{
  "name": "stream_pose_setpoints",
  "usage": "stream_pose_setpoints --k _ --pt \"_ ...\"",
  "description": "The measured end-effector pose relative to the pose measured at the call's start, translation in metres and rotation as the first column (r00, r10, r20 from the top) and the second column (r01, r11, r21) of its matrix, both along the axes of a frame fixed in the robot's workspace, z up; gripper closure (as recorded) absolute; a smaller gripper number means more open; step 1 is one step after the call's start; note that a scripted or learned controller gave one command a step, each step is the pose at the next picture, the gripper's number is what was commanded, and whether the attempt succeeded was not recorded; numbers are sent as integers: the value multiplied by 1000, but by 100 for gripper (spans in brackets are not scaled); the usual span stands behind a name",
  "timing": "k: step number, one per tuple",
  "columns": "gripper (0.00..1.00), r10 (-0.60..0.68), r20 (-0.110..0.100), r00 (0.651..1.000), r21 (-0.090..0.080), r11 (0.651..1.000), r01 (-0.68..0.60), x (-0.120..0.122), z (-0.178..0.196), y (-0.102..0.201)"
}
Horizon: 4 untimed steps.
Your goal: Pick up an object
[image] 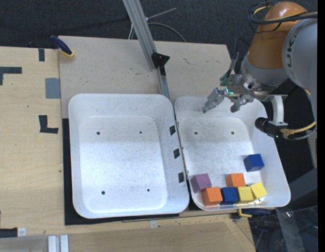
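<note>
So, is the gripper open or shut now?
Open: the gripper hangs over the right bin's far edge with its two fingers spread apart and nothing between them.

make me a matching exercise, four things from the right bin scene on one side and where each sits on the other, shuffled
Things:
1. purple block
2. lone blue block
3. gripper
4. yellow blocks

Places:
A. over the far edge of the right bin
B. near-right corner of the bin
C. leftmost of the cluster at the near wall
D. by the right wall, apart from the cluster

Pairs: 1-C, 2-D, 3-A, 4-B
</note>
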<state>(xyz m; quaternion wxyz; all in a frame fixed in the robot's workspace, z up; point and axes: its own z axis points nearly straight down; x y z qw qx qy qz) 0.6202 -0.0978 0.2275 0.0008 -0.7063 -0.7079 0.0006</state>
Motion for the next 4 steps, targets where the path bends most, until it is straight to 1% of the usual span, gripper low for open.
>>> stream_pose_setpoints --k 1,2,3,4 --pt "0 -6 -11 1000 0 1000 6 -56 -86 -34" --pt "0 -1 -4 1000 0 1000 1 -45 -139 -18" --pt "0 0 0 1000 0 1000 0 -61 -36 82" --pt "0 -3 -3 1000 0 1000 3 -97 -36 89"
